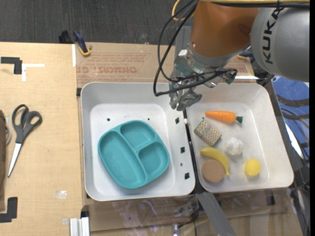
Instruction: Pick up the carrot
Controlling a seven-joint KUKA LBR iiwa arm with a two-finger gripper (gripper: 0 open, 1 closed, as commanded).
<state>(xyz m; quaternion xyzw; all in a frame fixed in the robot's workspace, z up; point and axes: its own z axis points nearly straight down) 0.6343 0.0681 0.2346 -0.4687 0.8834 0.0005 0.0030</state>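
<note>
Within the right bin [275, 132]: carrot [222, 116] lying clear, sponge block [207, 132], banana [217, 158], lemon [252, 167] nearby; gripper [183, 100] over the divider, jaw state indiscernible.

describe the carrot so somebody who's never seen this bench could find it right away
Look at the right-hand white bin, the one with the small food items. The carrot lies flat near that bin's far wall, above the patterned block and the crumpled white item. It is the only orange, tapered thing there, with a small green tip pointing right; the banana and lemon are yellow.
</note>
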